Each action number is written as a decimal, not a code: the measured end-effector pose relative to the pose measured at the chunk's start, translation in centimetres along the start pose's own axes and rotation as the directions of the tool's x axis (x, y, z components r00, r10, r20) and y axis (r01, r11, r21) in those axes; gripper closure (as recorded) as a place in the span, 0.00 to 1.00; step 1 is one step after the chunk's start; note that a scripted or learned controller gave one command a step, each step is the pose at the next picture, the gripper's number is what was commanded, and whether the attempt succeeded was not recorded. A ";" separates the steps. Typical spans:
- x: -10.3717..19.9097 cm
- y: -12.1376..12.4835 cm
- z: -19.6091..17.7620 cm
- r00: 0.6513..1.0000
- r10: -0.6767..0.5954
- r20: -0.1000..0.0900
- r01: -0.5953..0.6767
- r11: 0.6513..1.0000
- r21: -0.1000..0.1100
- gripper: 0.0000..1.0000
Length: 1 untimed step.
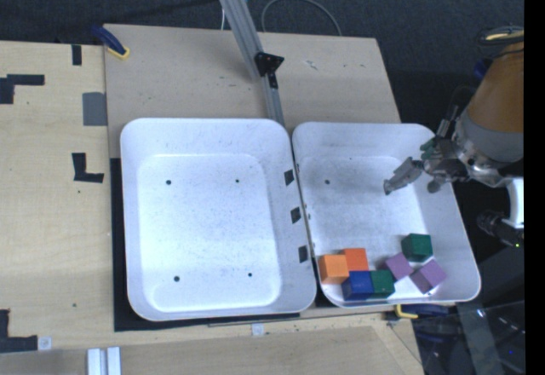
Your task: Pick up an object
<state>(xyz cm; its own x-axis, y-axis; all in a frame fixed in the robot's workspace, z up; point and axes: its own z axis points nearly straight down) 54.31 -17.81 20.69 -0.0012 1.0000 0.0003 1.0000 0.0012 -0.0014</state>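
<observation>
The arm [498, 109] comes in from the right, its orange band over the right bin's [341, 147] far right edge. The end effector [410, 173] hangs above the bin's upper right part, its grey fingers [398, 180] pointing left and down toward the bare white floor. How far the fingers are parted I cannot tell (they merge into one grey shape from this angle), and nothing shows between them. The blocks all lie along the near edge of the right bin, well apart from the end effector. An orange block [334, 267] sits at the left of the group, touching a second orange block [356, 259] just behind it. A blue block [358, 283] lies in front of those, with a green block [381, 282] touching its right side. A purple block [398, 265] sits just right of them, another purple block [427, 276] lies nearer the right corner, and a dark green block [416, 246] stands behind the two purple ones. The left bin [204, 135] sits beside the right one on the counter [51, 194]
</observation>
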 end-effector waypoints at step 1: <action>2.6 -4.4 -16.3 1.000 -0.001 0.003 0.001 1.000 -0.009 0.00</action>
<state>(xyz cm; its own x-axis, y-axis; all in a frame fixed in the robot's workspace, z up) 49.90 -15.19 36.98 -0.0020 1.0000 -0.0025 1.0000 0.0020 0.0074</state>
